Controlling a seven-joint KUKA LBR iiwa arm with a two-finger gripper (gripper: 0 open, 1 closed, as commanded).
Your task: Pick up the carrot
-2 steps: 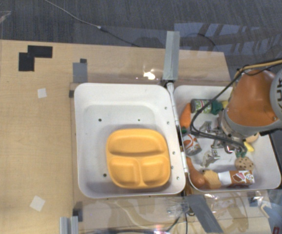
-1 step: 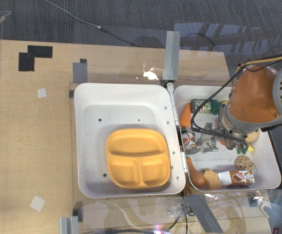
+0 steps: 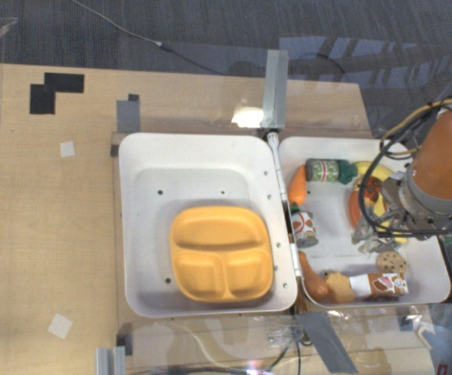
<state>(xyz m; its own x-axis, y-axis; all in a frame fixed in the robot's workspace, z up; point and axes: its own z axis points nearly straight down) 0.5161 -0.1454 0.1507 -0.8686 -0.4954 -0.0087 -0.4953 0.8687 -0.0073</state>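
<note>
The carrot (image 3: 297, 184) is a short orange piece lying against the left wall of the right bin (image 3: 331, 209), just left of a green bottle (image 3: 329, 170). My gripper (image 3: 372, 242) hangs below the orange-banded wrist on the right side of that bin, over the floor between a red sausage (image 3: 354, 207) and a cookie (image 3: 392, 262). It is well to the right of the carrot and apart from it. The arm's body and cables hide most of the gripper.
The right bin also holds a small can (image 3: 304, 227), a yellow banana (image 3: 371, 187), a brown bread piece (image 3: 337, 287), an orange-brown piece (image 3: 310, 276) and a wrapped bar (image 3: 380, 285). A yellow divided tray (image 3: 222, 252) lies in the left bin (image 3: 144, 209).
</note>
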